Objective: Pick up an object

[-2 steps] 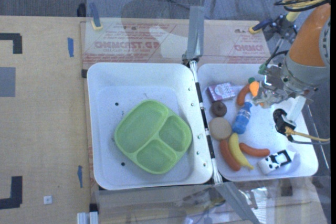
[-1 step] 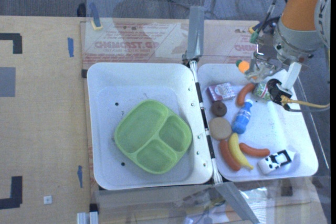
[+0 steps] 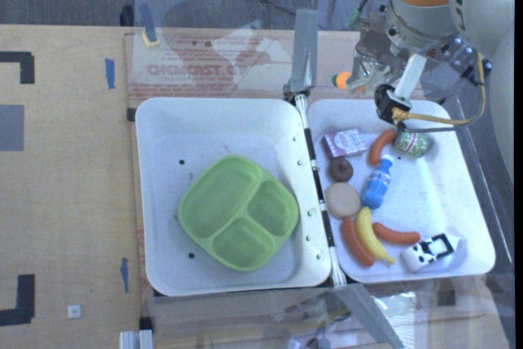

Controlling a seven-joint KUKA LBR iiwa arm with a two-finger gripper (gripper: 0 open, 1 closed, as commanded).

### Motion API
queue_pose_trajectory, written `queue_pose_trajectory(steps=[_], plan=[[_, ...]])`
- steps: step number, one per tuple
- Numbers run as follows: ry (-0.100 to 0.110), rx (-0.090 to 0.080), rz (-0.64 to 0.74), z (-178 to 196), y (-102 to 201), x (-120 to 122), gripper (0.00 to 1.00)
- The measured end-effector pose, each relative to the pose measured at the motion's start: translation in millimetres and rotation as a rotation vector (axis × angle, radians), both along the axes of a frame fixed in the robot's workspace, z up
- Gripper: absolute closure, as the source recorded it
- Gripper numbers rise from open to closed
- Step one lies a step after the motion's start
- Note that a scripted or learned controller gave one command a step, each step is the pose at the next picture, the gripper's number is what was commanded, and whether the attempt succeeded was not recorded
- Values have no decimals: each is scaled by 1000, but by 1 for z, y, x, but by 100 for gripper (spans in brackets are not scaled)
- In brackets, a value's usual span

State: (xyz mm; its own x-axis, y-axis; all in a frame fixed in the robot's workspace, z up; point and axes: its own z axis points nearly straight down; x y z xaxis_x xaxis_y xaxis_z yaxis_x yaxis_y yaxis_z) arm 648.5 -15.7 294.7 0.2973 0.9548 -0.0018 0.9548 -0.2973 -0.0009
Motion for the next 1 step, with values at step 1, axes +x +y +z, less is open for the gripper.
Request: queue_pose_trajectory(steps=[1], plan=[[-1,-1,72,16,26,14,100]])
